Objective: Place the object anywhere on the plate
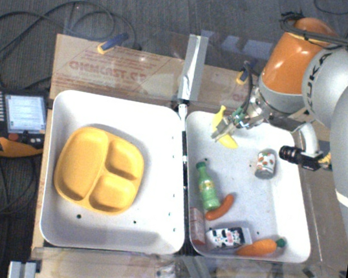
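Yellow banana [223, 127] sits pinched between the fingers of the gripper [227, 125], lifted over the far left corner of the right bin [294, 206]; your gripper is clamped on it. The yellow divided plate [99, 169] lies in the left bin [75, 103], well apart from the banana. In the right bin you've got a green bottle [206, 185], a small can [265, 164], a red sausage [220, 206], a carrot [260, 247] and a dark packet [227, 236].
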Robot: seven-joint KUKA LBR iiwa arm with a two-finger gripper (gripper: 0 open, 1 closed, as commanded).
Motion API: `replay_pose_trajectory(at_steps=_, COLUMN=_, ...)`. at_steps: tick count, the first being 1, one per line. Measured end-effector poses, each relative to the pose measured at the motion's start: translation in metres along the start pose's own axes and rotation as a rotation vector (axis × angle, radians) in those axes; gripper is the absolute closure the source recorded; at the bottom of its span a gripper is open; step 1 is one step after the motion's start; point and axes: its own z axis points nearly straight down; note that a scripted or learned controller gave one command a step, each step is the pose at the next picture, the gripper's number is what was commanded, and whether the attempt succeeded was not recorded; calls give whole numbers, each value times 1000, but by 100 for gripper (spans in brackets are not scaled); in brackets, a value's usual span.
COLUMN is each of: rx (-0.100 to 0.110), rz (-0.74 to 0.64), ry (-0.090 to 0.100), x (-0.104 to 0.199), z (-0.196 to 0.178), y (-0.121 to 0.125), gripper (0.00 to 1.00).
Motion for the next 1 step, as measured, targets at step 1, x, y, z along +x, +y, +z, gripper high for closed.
replay_pose_trajectory(at_steps=1, rx=7, rz=0, ry=2, x=1, z=-5, y=-1, gripper=100)
